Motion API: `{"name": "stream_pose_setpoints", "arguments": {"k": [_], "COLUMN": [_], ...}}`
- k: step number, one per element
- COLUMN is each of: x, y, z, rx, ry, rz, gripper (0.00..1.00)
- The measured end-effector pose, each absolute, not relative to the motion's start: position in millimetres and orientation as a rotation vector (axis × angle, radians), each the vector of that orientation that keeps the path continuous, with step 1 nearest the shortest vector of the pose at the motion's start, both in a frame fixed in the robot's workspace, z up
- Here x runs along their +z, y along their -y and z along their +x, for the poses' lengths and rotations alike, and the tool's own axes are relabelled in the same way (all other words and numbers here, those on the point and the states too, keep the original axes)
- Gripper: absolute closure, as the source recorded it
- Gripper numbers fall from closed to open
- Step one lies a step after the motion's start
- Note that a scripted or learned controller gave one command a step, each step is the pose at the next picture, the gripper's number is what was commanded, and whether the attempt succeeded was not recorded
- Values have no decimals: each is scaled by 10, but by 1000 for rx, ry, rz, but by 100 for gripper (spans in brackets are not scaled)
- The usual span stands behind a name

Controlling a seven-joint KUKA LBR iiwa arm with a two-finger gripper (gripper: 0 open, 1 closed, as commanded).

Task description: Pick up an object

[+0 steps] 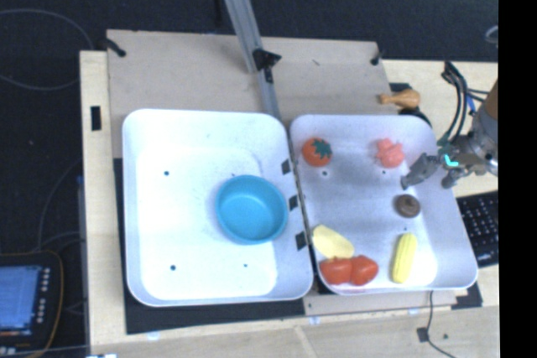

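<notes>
**While the gripper hangs over the right bin: stock and handling**

Item: small round brown disc-like object, lying in the right shallow white bin near its right wall. Probably light and stiff; best pinched across its width.

Neighbours: yellow toy corn cob, pink lumpy toy, red toy tomato.

Arm: enters from the right, gripper just above the disc, fingers spread apart, holding nothing.
</notes>
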State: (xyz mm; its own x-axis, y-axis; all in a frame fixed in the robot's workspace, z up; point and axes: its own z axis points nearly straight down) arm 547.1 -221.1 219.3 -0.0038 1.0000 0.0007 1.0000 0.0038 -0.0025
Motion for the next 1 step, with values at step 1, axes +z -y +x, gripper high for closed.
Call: {"name": "stream_pose_setpoints", "arguments": {"k": [1], "x": [2214], "y": [2213], "z": [5481], "rx": [-1], "ry": [2227], "rz": [-2218], "gripper": [0]}}
